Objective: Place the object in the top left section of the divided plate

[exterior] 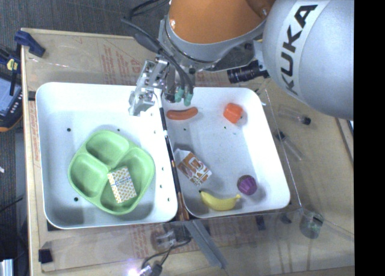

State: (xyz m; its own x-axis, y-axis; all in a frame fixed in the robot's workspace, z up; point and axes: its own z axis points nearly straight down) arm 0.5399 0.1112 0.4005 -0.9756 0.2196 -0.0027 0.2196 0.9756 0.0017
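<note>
From my seat I see the desk (90,52) carrying two white bins side by side. In the left bin (54,97) sits the green divided plate (111,171), tilted in the frame so its sections fan out; a small patterned packet (122,185) lies in the section nearest the bottom of the view, touching the plate's ribs. The section toward the top left of the plate, as I read it, shows bare green.

Moving right, the gripper (143,97) hangs over the upper right corner of the left bin, just beside the wall the bins share. I cannot tell how the jaws stand (the metal parts blur together from this angle), and I see nothing between them. The grey arm (313,40) with its orange band (216,4) looms over the top edge of the right bin and hides part of the desk behind it.

In the right bin (274,166), a sausage (181,113) lies just beside the shared wall, close under the wrist. An orange object (233,113) sits near the top, well apart from the sausage. Lower down, a printed carton (194,169) lies tilted near the shared wall, a banana (219,201) rests along the bottom edge, and a purple object (247,184) sits just beside the banana's right end.
</note>
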